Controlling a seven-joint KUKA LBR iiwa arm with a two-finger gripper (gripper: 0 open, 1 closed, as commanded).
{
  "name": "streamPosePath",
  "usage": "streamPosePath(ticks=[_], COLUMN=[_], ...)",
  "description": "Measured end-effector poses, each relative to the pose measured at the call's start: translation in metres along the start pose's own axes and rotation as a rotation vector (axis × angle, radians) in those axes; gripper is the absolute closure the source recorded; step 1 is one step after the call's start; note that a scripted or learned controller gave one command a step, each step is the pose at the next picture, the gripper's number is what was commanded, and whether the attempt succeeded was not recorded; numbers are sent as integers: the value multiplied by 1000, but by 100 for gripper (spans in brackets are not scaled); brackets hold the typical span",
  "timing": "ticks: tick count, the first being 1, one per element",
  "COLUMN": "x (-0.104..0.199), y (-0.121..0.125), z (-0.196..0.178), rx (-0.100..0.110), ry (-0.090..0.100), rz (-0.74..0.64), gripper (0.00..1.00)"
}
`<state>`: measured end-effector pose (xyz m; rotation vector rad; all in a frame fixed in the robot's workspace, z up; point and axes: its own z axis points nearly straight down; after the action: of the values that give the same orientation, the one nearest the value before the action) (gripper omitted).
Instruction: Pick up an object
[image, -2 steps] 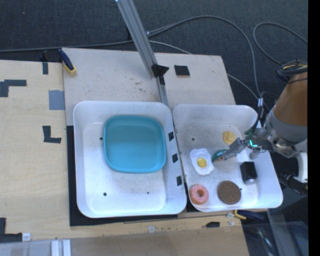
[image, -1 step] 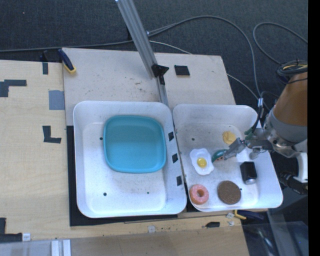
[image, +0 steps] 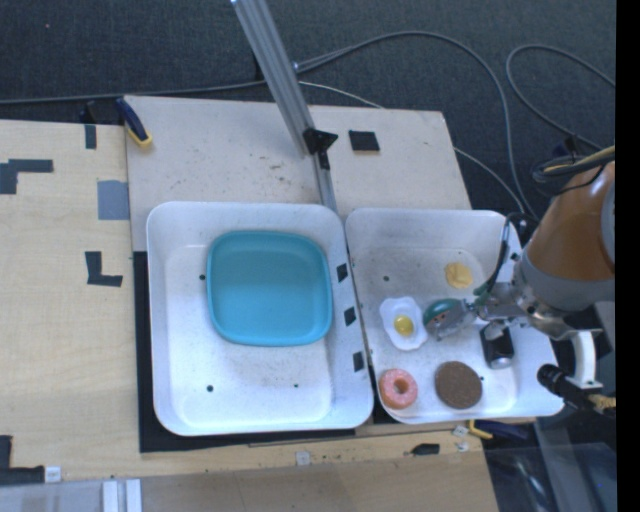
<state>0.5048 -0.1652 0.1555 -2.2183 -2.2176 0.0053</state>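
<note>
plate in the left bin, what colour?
Teal blue, plain with no pattern; the plate lies flat in the left bin, clearest in the camera view.

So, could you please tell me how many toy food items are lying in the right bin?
4: a fried egg mid-bin, a pink doughnut at the near left corner, a brown cookie beside it, and a small yellow piece further back. The gripper may hide more.

At frame centre-left a turquoise plate (image: 269, 288) lies in the white left bin (image: 180, 400). The white right bin (image: 420, 225) holds a pink frosted doughnut (image: 398, 388), a brown speckled round cookie (image: 458, 384), a white fried egg with a yellow yolk (image: 402, 323), a small yellow piece (image: 458, 274) and a teal-and-grey object (image: 441, 316). The worktop (image: 60, 300) is pale wood marked with dark tape.
</note>
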Motion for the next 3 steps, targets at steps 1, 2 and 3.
streamPosePath(ticks=[1, 2, 3], x=[-8, -8, -9], y=[-7, -7, -6], z=[53, 66, 54], rx=[0, -7, -10], ry=[0, -2, -3], rz=[0, -1, 0], gripper=[0, 0, 100])
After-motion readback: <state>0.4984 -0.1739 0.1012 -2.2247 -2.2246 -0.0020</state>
